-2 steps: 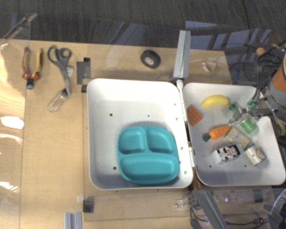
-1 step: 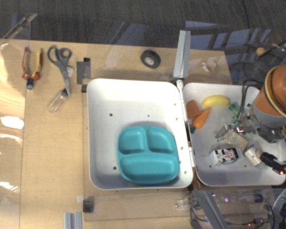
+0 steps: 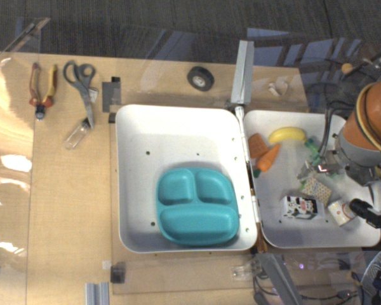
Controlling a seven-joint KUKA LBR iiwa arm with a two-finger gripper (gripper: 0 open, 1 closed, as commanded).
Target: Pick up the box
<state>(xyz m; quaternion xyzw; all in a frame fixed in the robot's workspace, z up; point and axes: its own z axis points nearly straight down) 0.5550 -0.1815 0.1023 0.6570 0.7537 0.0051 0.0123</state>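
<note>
The box (image 3: 300, 206) is small, white with dark print, and lies flat near the front of the right bin (image 3: 273, 230). My gripper (image 3: 320, 166) hangs from the grey arm with the orange band (image 3: 372, 121) over the bin's right half. It sits above and slightly right of the box, apart from it. Nothing is visibly held.
The right bin also holds a banana (image 3: 287, 134), a carrot (image 3: 267, 158), a green item (image 3: 312, 148), a patterned packet (image 3: 317, 187) and a white cup-like piece (image 3: 340, 211). A teal divided plate (image 3: 197, 206) lies in the left bin (image 3: 140, 170). Scissors (image 3: 82, 84), pliers (image 3: 41, 89) and a tape roll (image 3: 200, 78) lie on the bench.
</note>
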